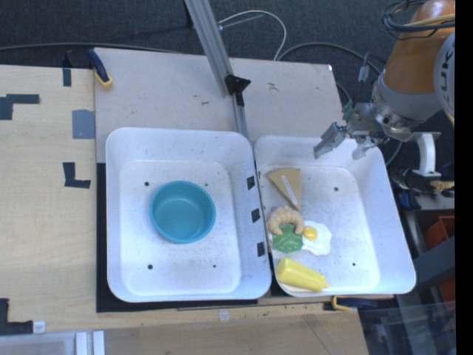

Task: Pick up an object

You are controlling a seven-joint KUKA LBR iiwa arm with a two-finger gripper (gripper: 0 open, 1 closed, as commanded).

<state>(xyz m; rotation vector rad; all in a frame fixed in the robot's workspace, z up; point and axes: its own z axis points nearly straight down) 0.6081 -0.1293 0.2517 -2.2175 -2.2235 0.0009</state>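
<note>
Nearest me, a yellow corn-like piece (300, 274) lies at the front edge of the right bin (367, 220). Just behind it sit a fried egg (316, 239), a green leafy bit (288, 239) and a tan croissant (284, 218), all clustered close together, with a tan wedge (286, 185) farther back. A blue bowl (183, 211) rests alone in the left bin (133, 198). Beyond them, the gripper (346, 145) hangs over the right bin's far edge, its fingers spread apart with nothing between them, the arm (414, 58) reaching in from the right.
</note>
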